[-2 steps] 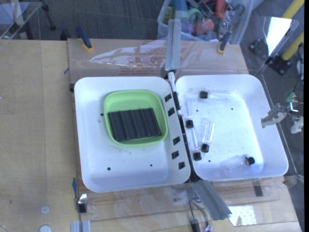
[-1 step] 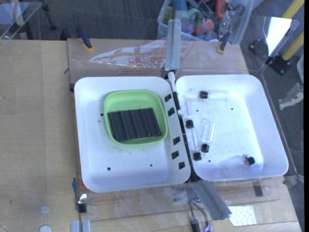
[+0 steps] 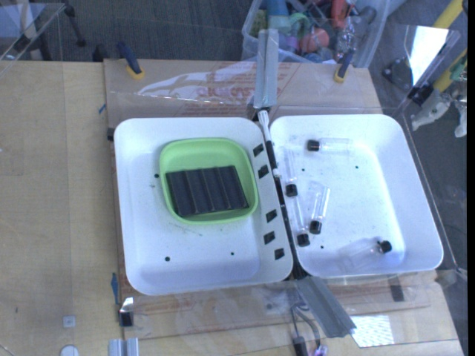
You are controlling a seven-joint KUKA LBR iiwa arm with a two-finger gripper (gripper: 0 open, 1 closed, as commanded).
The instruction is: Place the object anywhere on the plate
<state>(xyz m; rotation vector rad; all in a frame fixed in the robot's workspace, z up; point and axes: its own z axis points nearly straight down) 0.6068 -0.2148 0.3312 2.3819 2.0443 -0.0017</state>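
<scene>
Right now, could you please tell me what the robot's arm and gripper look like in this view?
I cannot settle colours, cables or markings from this picture. Past the right bin, near the view's right edge, a dark piece and a pale piece sit below a yellow bar. They are too unclear to tell whether they belong to the arm.

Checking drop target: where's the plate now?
The green plate sits in the left bin, toward its back and centre, with a dark ribbed block lying on it. The clear vials lie in the right bin.
</scene>
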